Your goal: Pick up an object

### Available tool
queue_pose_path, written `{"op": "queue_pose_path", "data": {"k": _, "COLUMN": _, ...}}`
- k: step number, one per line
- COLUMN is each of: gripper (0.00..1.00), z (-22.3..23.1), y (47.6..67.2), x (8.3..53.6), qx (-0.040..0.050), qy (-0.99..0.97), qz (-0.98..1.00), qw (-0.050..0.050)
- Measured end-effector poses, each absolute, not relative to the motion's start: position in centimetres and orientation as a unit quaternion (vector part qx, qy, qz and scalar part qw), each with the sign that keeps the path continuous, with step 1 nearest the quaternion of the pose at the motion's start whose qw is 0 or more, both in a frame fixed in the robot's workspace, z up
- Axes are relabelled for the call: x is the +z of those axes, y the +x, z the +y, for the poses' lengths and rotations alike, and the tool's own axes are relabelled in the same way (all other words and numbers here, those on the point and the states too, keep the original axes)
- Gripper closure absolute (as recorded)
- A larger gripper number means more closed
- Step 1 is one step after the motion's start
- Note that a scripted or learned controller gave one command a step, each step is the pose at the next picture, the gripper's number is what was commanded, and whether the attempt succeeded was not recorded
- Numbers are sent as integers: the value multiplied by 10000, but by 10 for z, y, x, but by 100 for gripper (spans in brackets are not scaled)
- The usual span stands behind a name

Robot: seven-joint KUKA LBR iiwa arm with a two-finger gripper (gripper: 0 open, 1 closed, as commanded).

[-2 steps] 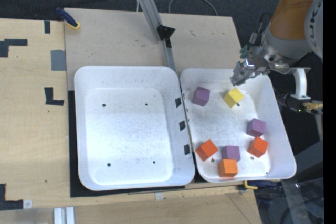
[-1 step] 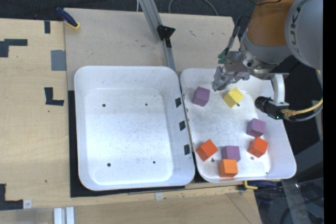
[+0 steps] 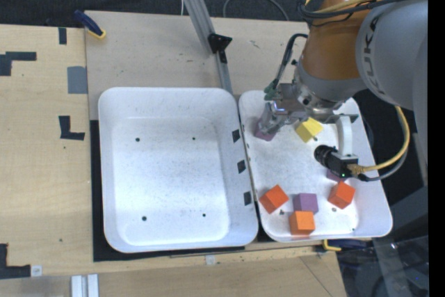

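Observation:
My gripper (image 3: 270, 123) hangs over the far left part of the right bin (image 3: 368, 219), under the grey and orange arm. A small purple block (image 3: 263, 132) sits between its fingertips, and the gripper is shut on it. A yellow block (image 3: 309, 129) lies just right of the gripper, partly under the wrist. Toward the near end of the same bin lie an orange block (image 3: 274, 197), a second purple block (image 3: 305, 203), another orange block (image 3: 302, 222) and a red-orange block (image 3: 341, 195).
The left bin (image 3: 111, 149) stands beside the right one, with their rims meeting near the gripper. A slanted metal pole (image 3: 198, 3) rises behind the bins. A black cable fitting (image 3: 332, 159) hangs off the arm over the right bin.

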State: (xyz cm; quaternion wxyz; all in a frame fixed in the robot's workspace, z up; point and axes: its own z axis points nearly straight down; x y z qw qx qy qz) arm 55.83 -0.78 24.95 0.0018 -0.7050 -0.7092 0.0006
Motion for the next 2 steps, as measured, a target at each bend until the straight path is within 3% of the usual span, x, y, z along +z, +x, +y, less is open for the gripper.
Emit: {"op": "queue_pose_path", "data": {"k": 2, "gripper": 100, "z": 91, "y": 520, "x": 245, "qx": 7, "qy": -7045, "qz": -7097, "qw": 17}}
